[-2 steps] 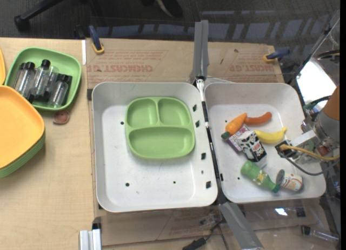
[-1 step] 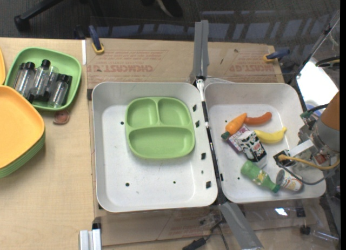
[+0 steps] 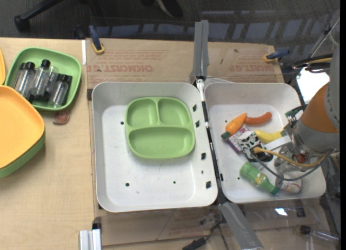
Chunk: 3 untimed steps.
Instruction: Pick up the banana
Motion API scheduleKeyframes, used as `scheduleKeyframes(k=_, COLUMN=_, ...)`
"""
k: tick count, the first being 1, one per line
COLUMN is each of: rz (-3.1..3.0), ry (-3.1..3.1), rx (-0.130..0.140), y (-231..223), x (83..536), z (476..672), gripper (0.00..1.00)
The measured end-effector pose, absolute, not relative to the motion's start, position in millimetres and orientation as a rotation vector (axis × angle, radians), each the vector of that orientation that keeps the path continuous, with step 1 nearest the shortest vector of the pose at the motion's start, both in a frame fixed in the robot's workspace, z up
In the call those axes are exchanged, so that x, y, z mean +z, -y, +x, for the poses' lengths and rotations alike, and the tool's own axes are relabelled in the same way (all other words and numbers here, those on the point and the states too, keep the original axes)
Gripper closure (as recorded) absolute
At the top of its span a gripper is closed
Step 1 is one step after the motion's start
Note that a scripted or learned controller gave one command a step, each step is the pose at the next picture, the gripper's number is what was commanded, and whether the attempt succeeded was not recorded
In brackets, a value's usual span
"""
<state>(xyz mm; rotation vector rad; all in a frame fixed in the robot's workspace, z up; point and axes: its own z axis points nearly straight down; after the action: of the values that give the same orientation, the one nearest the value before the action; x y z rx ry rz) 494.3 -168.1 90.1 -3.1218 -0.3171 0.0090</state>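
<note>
The banana (image 3: 268, 134) lies in the right bin (image 3: 244, 92), beside a carrot (image 3: 235, 124) and above a green bottle (image 3: 258, 177). The gripper (image 3: 285, 156) (jaw state cannot be told) sits just right of it. 1 green divided tray (image 3: 160, 128) occupies the left bin (image 3: 108, 151).

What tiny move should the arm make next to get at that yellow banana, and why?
Probably a short shift toward the left bin, then down. The yellow banana lies in the right white bin, just left of the grey arm with the orange band, beside a black-and-white spotted packet, so the arm needs centring over it first.
</note>
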Motion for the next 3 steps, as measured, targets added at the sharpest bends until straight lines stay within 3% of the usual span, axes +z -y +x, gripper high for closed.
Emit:
scheduleKeyframes(k=1, rz=-3.12, ry=0.354, rx=0.007, y=221.4, x=106.2, z=510.4, gripper=1.0)
scheduleKeyframes(k=2, rz=-3.114, ry=0.41, rx=0.007, y=221.8, x=119.5, z=539.5, gripper=1.0)
scheduleKeyframes(k=3, rz=-3.106, ry=0.441, rx=0.007, y=218.6, x=90.5, z=571.5, gripper=1.0)
